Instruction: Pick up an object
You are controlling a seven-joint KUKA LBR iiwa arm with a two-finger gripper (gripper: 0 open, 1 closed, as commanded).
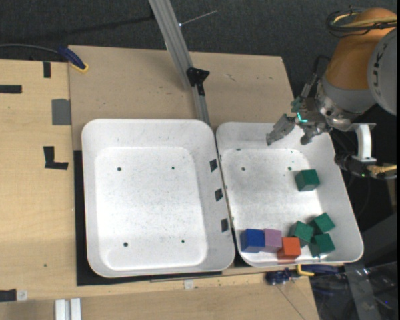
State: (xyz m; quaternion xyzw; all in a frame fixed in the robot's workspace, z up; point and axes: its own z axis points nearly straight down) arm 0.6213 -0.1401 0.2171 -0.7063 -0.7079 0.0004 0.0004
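Observation:
My gripper (295,132) hangs over the far edge of the right bin (253,135), its two fingers spread open and nothing between them. Below it in that bin, a green block (307,179) lies alone near the right wall. Along the near edge sit a blue block (253,239), a lilac block (273,239), an orange block (291,247) and three green blocks (313,233) bunched in the near right corner. The gripper is well apart from all of them.
The left bin (150,195) lies beside the right one, with black clips along their shared edge. A slanted metal pole (177,42) rises from behind the bins. The wooden bench (27,145) stretches to the left.

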